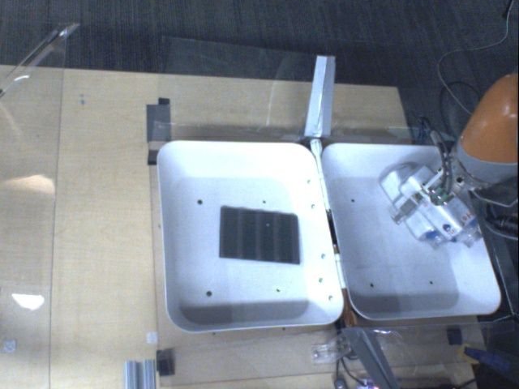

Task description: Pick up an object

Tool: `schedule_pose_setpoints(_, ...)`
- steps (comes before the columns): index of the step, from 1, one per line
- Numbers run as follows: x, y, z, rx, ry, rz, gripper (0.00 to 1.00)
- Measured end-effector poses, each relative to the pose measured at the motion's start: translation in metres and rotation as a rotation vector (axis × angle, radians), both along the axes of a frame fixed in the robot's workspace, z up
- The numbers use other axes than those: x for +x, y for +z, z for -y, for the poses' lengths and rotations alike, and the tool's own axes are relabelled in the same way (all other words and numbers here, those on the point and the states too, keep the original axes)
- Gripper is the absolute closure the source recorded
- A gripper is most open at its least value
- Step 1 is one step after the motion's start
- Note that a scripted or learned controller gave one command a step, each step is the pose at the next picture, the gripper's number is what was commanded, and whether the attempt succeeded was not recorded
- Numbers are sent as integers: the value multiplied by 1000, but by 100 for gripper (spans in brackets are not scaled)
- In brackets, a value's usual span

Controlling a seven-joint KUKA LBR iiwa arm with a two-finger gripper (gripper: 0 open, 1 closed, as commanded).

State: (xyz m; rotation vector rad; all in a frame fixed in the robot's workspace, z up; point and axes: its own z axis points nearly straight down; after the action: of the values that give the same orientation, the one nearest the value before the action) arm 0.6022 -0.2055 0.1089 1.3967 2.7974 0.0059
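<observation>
Gripper (408,193) hovers over the right bin (365,258), its opening hard to judge, nothing held. The dark ribbed pad (259,234) lies mid left bin (186,177), off at nine o'clock. Approach stage, I reckon; next comes a traverse and descent.

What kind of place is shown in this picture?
Probably a robot test bench in a lab or workshop. A robot arm reaches over two white bins set side by side on a wooden bench, with loose cables nearby.
</observation>
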Motion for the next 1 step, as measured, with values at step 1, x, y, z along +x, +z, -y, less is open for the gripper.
schedule_pose_setpoints(1,57,-7,-1,7,81,-21,0)
